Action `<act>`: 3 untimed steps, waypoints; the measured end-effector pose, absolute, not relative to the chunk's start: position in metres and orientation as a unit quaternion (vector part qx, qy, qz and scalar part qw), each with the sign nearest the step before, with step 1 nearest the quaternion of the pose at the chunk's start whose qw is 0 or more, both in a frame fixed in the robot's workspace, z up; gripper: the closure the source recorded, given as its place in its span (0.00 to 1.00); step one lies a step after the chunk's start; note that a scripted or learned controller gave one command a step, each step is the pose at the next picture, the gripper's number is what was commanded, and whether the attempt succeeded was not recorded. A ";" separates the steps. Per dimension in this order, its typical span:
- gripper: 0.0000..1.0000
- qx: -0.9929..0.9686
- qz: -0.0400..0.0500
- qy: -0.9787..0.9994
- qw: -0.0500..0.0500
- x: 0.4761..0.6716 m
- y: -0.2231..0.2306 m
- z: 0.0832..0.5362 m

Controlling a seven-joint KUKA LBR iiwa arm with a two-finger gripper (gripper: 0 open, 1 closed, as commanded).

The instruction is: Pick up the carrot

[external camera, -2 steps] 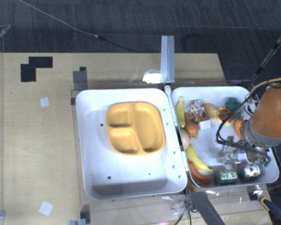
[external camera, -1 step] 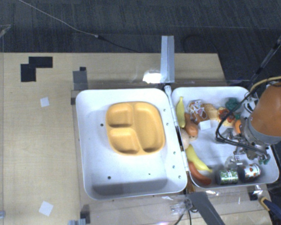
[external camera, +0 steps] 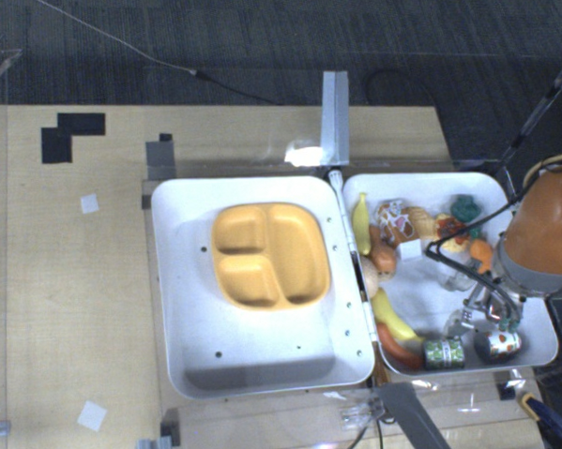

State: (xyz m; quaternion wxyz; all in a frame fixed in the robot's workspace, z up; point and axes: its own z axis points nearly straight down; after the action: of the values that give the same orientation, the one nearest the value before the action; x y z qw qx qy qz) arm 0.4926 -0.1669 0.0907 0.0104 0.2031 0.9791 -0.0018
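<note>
The carrot [external camera: 480,251] shows as a small orange piece at the right side of the right bin [external camera: 425,282], just below a dark green item [external camera: 465,206]. A black cable and the arm's edge partly cover it. My gripper [external camera: 483,313] hangs low over the bin's front right part, below the carrot and just above two cans. The grey arm with its orange band [external camera: 547,222] looms over the bin's right edge and hides what lies beneath it.
The right bin also holds two bananas [external camera: 360,222] [external camera: 392,313], a snack bag [external camera: 394,220], a peach-like fruit [external camera: 384,258], a red-orange item [external camera: 402,347], a green can [external camera: 444,353] and a second can [external camera: 501,344]. A yellow divided plate [external camera: 268,254] lies in the left bin [external camera: 187,318].
</note>
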 end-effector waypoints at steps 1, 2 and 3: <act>0.00 0.318 0.001 0.948 0.006 0.554 -0.169 0.089; 0.00 0.390 0.002 0.921 0.006 0.577 -0.150 0.089; 1.00 0.386 0.003 0.922 0.010 0.580 -0.149 0.102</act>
State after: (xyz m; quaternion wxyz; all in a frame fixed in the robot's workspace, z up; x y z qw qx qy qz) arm 0.5801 -0.1491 0.1020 0.0102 0.3862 0.9223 0.0026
